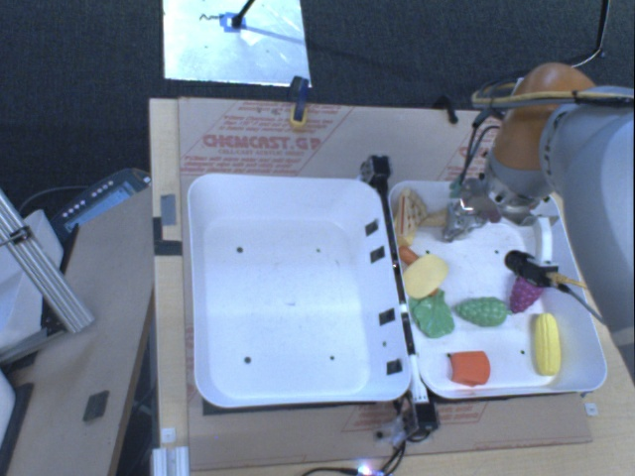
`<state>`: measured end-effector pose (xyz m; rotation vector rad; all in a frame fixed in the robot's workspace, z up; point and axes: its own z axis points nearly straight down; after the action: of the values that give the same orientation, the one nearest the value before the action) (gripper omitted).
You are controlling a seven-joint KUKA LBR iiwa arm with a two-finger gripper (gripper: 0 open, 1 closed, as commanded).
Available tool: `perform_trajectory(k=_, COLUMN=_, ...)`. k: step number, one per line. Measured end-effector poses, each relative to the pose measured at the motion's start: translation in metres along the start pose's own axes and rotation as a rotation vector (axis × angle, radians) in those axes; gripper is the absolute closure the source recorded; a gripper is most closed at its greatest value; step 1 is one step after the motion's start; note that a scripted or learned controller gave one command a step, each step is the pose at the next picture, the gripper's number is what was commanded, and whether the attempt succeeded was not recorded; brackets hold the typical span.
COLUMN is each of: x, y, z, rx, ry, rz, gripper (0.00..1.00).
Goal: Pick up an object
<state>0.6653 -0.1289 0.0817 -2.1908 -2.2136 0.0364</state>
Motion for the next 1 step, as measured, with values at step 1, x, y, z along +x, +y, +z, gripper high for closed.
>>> perform_trajectory(k=1, x=-0.0031, y=-0.0021, z=0.0007, rx=-0.012, ry=-0.004, rz=0.007, gripper=0.00)
